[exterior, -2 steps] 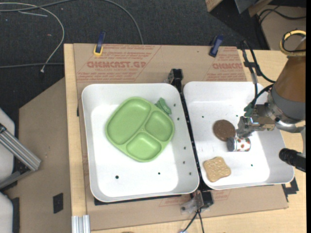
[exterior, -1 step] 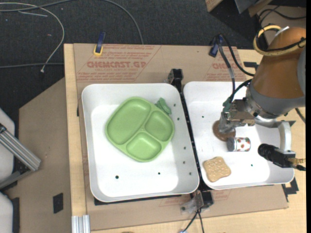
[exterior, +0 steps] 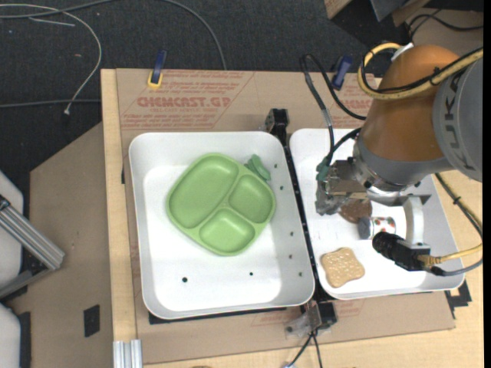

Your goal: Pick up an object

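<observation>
— Several things lie in your right bin (exterior: pixel 331 146): a tan waffle-shaped piece (exterior: pixel 342 267) near the front edge, a brown lump (exterior: pixel 356 208) just under the wrist, and a small red-and-white item (exterior: pixel 383 225) beside it.

— And the gripper?

— You see the gripper (exterior: pixel 331 194) low over the bin's left part, close to the brown lump. Whether it is apart or closed, you cannot tell; the arm (exterior: pixel 406 106) covers much of it.

— What else?

— Your left bin (exterior: pixel 146 228) holds a green divided plate (exterior: pixel 221 203), with a small darker green piece (exterior: pixel 259 167) touching its upper right rim. Both bins rest on cardboard (exterior: pixel 184 90).
</observation>
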Controlling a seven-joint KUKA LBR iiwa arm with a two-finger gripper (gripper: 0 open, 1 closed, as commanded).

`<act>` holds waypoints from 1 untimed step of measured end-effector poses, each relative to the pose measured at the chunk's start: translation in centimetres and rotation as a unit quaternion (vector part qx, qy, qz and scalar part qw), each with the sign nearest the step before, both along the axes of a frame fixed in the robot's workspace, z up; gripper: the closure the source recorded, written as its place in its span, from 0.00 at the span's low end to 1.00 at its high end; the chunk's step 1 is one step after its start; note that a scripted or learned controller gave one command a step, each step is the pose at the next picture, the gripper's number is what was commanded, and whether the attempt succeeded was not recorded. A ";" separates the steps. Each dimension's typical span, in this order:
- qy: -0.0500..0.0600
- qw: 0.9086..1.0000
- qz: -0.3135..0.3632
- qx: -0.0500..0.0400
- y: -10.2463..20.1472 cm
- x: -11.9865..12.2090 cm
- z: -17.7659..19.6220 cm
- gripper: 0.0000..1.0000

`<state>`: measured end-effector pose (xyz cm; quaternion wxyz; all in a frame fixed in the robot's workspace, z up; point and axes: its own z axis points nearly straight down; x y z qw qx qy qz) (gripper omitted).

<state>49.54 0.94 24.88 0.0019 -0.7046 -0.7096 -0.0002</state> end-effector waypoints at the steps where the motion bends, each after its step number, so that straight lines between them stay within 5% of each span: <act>1: -0.001 1.000 0.000 0.000 6.2 0.7 -0.2 1.00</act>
